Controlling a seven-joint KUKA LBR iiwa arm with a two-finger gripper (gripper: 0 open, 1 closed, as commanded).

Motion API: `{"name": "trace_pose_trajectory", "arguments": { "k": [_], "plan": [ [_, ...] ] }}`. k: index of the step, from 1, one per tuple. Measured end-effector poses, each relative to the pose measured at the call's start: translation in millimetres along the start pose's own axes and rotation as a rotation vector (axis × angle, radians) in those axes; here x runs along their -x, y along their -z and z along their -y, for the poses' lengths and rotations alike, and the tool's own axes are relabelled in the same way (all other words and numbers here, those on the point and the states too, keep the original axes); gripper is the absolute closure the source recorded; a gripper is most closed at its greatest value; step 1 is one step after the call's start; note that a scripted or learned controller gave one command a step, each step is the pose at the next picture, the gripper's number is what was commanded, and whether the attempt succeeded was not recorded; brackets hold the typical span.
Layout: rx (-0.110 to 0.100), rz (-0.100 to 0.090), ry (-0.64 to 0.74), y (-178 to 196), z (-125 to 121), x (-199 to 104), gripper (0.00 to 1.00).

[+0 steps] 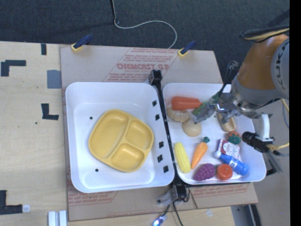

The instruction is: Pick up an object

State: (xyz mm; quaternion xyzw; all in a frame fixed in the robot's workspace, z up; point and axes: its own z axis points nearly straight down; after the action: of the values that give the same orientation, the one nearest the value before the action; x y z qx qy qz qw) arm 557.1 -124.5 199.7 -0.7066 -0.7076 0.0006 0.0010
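The toys (191,127) all lie in the right bin (257,171), and the carrot (199,153) sits in the middle of them. Far to the left of the carrot is the left bin (75,126) with a yellow plate (121,140) in it. Just left of the carrot is the corn (182,157). Behind the carrot are a pale potato (193,130) and, farther back, a red hot dog (186,102). Purple grapes (205,172) touch the carrot's tip in front. The claw (203,112) hangs behind the carrot, near the potato and the hot dog. I cannot tell if the claw is spread or pressed together. Right of the carrot are a red packet (229,149) and a blue bottle (236,165). The arm (258,79) is far right.
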Motion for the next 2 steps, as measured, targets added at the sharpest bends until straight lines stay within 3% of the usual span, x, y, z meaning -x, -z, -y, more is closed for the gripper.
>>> {"name": "trace_pose_trajectory", "arguments": {
  "k": [1, 2],
  "plan": [
    [0.002, -0.003, 0.009, 74.4, 65.1, -92.8, 0.0],
    [-0.008, -0.001, 0.005, -15.5, 75.5, -166.1, 0.0]
  ]
}}
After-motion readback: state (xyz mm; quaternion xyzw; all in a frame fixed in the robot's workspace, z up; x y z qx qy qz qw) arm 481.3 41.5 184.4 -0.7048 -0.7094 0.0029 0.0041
